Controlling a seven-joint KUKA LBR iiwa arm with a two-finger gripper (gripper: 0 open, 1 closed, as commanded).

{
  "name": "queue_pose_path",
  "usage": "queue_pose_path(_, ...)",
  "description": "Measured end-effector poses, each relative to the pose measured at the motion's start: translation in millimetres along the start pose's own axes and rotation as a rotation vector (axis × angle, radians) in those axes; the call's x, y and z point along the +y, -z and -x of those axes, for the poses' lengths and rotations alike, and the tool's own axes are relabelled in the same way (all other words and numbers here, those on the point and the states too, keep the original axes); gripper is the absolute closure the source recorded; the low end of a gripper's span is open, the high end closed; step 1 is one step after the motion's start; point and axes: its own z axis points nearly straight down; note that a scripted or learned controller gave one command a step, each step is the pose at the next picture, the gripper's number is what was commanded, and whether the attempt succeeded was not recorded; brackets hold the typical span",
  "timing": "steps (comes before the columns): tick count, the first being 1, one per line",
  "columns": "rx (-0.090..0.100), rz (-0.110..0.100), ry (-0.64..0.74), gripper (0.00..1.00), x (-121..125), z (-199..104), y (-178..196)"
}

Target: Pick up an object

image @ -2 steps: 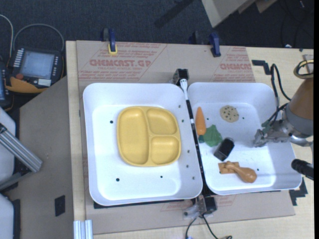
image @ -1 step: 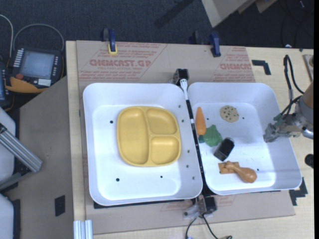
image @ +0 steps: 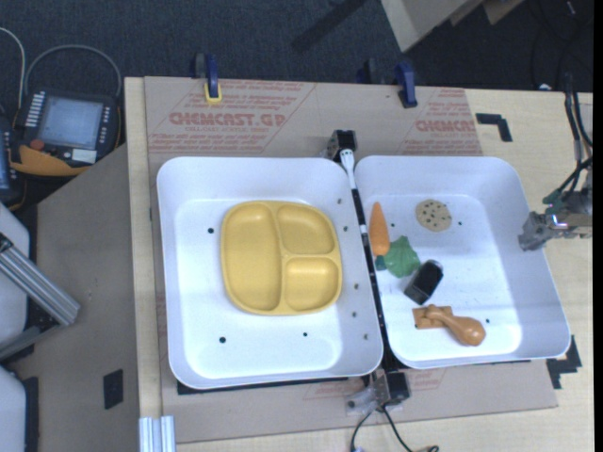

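Observation:
The right bin (image: 499, 252) holds several small objects. An orange carrot (image: 378, 229) lies along its left wall, with a green leafy piece (image: 402, 257) touching its lower end. A small black block (image: 424, 281) rests just below the green piece. A round speckled cookie (image: 433, 215) lies apart toward the back. A tan drumstick-shaped toy (image: 450, 324) lies near the front. A pale grey link of the arm (image: 443, 3) crosses the top edge of the view, high above the bench.
The left bin (image: 188, 328) holds a yellow plate (image: 281, 257) with three compartments. A small metal fitting with cables (image: 546, 224) sits by the right bin's right rim. Blue clamps (image: 212, 73) hold the board at the back.

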Motion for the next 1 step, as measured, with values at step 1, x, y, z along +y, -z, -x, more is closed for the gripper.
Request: queue_pose_path(1,0.001,0.0,0.001,1.0,7.8,-8.1,52.4)
